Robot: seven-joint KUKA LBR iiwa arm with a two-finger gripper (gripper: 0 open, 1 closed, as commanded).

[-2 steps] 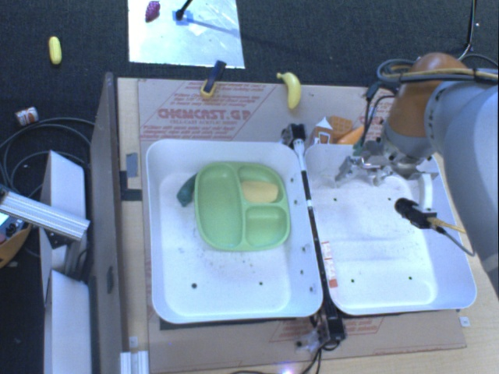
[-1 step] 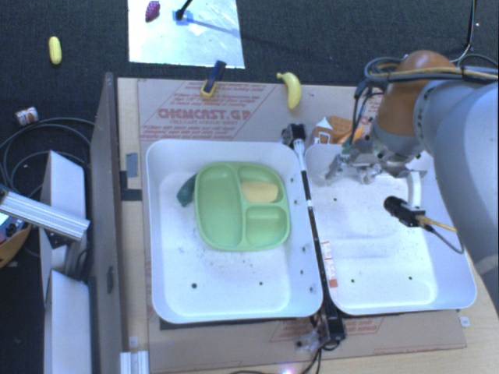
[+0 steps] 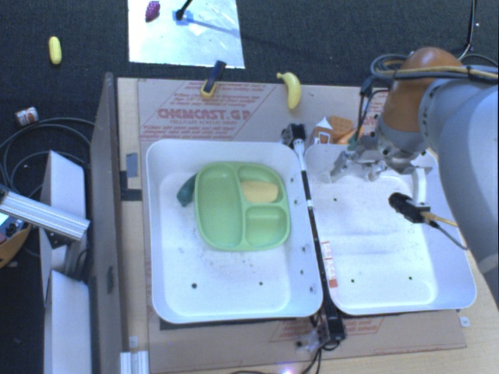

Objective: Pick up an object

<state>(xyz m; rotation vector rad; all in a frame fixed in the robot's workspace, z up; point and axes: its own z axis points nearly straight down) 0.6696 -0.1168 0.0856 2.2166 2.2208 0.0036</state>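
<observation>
I'm seeing the pincer (image 3: 356, 168) hovering with fingers apart, gripping nothing, well right of the green plate (image 3: 226, 224); a yellow piece (image 3: 260, 191) is lying in that plate's upper-right compartment.

In the middle of the frame, the left bin (image 3: 168, 287) and the right bin (image 3: 374, 240) are showing smooth white plastic with a faint sheen, the right one flecked with dark specks. The green tray (image 3: 226, 216) is looking like matt plastic. Beneath them the cardboard sheet (image 3: 195, 111) is lying dull and brown. At the top, a foil-like sheet (image 3: 203, 37) is glinting on rough dark carpet (image 3: 351, 14).
</observation>
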